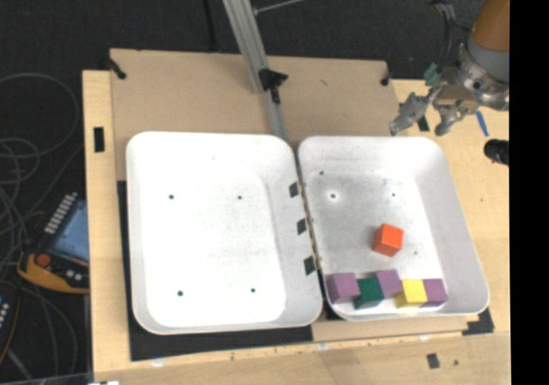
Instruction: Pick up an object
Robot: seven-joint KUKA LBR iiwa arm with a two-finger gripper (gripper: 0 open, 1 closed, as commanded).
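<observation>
An orange cube (388, 238) lies in the right bin (343, 165), right of its middle. Along that bin's near wall sits a row of blocks: a purple one (343, 286), a green one (370, 291), another purple one (389, 280), a yellow one (415, 291) and a third purple one (435, 290). My gripper (424, 120) hangs above the far right corner of the right bin, well away from the blocks. Its fingers are spread open with nothing between them.
The left bin (146, 203) sits beside the right one, joined by small black clips. A slanted metal pole (244, 27) rises behind the bins. Cables and a handheld pendant (60, 242) lie off the bench to the left.
</observation>
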